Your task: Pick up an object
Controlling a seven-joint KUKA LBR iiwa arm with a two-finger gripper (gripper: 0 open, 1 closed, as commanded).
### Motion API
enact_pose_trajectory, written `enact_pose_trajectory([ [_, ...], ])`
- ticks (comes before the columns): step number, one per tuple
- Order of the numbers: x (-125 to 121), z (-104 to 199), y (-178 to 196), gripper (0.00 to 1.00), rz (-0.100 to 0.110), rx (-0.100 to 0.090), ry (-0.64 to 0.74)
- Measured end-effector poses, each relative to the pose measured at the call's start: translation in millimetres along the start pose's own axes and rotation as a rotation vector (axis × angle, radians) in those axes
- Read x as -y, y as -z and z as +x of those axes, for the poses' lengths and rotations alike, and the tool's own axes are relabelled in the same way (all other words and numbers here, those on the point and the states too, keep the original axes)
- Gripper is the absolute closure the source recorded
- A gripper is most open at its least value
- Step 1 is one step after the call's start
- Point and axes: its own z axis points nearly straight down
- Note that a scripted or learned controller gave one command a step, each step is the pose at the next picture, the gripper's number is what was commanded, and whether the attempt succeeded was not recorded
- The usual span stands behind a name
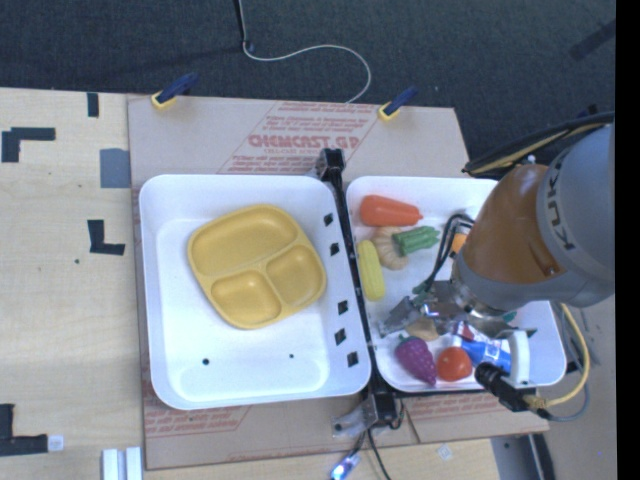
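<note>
Toys fill the right bin (pixel 545 368), so any of them could be the pick. Nearest the camera sit a purple grape bunch (pixel 416 359) and a small red tomato (pixel 453 364), just beside each other, with a blue and white tube (pixel 492 352) to their right. They all look like hollow plastic play food to me: light, stiff, smooth enough to slip. I'd take the grapes across the narrow middle, since the bumps should give the pads some bite. The tomato is round and would likely squirt out.

Just above those, the tool (pixel 415 310) hangs low over the middle of the bin. The arm's orange wrist covers a lot, and I honestly can't tell if it's spread apart or closed, or if anything sits in it.

Farther back there's a yellow corn cob (pixel 371 269) along the left wall, a green pepper (pixel 417 237), then an orange carrot (pixel 389 210) at the far end. The corn is long and ridged, an easy crosswise grab, but tight to the wall.

Left bin (pixel 170 368) holds a yellow divided plate (pixel 257 265), too wide and flat to pinch except at the rim.
</note>
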Motion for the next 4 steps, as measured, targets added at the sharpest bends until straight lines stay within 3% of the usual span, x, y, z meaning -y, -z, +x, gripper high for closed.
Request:
enact_pose_trajectory([
  [1,-5,-5,18,1.0,-0.016,0.007,-0.004],
  [2,-10,69,114,1.0,-0.03,0.006,0.006],
  [3,4,97,90,1.0,-0.016,0.008,-0.002],
  [4,3,176,222,1.0,-0.034,0.004,0.008],
])
